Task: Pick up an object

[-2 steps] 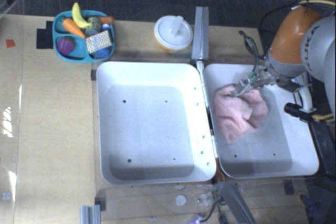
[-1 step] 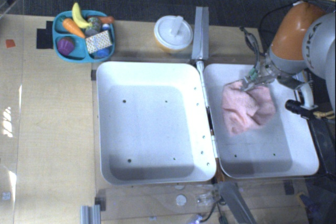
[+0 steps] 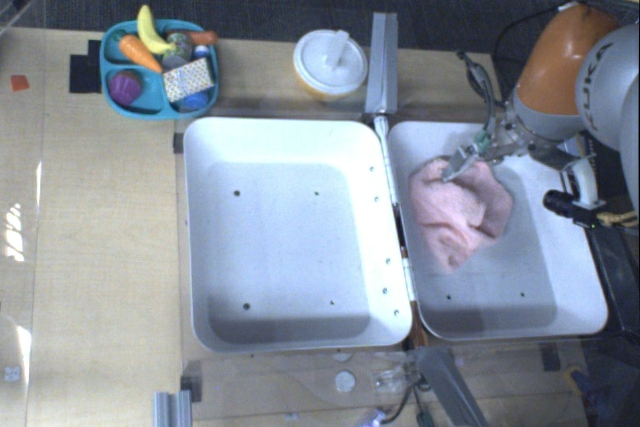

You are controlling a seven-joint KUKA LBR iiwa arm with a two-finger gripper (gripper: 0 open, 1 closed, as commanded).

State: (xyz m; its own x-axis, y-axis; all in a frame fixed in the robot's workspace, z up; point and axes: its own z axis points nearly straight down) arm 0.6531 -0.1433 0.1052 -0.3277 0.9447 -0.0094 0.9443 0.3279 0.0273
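Observation:
A crumpled pink cloth point(image 3: 460, 209) lies in the right bin point(image 3: 520, 300), toward its far left part. My gripper point(image 3: 466, 158) reaches in from the right and sits at the cloth's upper edge, its tips touching or just over the fabric. The arm's orange band point(image 3: 560, 60) and grey wrist stand above the bin's far right corner.
The left bin point(image 3: 290, 235) lies beside the right one, a metal divider point(image 3: 380, 65) rising behind their shared edge. On the bench behind stand a blue tray point(image 3: 152, 67) of toy food and a white lidded cup point(image 3: 331, 63). Cables run near the arm.

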